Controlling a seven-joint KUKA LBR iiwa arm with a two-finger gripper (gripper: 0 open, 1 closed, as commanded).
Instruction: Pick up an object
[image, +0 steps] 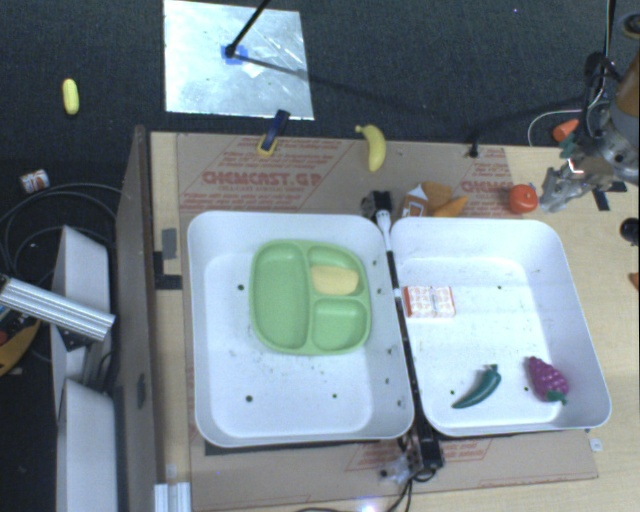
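In the camera view the candidates lie loose on the right bin's (560, 260) floor, free to take from above: a red-white packet (429, 301), a green pepper (478, 387), purple grapes (547, 379). The gripper (566, 186) hangs beyond that bin's far right corner, over the bench; whether its jaws are apart I cannot tell.

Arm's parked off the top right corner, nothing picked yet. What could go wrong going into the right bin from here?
The green pepper and purple grapes lie near the right bin's front wall, so a descent there could clip the wall. The red-and-white box lies flat beside the divider and may slide instead of lifting. The gripper hangs beyond the bin's far right corner, so its path in crosses the rim.
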